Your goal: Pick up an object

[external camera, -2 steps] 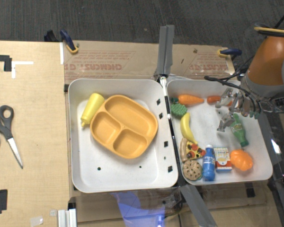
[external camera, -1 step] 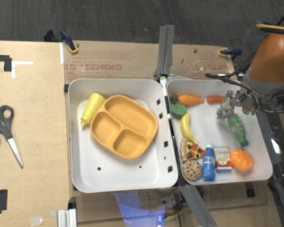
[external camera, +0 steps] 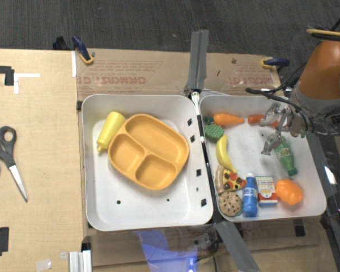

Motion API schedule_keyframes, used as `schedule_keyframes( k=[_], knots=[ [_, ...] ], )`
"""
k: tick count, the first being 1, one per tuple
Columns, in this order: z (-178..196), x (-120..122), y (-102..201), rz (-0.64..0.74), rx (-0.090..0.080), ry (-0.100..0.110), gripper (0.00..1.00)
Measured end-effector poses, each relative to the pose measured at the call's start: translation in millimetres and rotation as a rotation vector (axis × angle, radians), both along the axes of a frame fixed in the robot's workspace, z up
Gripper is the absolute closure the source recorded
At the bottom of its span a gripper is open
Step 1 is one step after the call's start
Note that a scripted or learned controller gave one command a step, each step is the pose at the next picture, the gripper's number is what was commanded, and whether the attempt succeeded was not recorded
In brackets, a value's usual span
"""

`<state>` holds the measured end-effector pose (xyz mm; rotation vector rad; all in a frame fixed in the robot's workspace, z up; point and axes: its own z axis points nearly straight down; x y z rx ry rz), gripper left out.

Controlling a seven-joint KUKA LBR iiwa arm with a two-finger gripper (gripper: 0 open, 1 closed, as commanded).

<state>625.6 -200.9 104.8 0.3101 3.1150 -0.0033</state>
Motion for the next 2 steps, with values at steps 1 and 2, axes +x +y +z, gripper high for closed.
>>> schedule_keyframes(
  k=[1, 2],
  knots=[
    [-11.5, -25.9, -21.4, -0.008, 0.002, 0.007, 0.00],
    [-11.2, -6.9, 29.3, 0.070, 0.002, 0.005, 0.00]
  ],
)
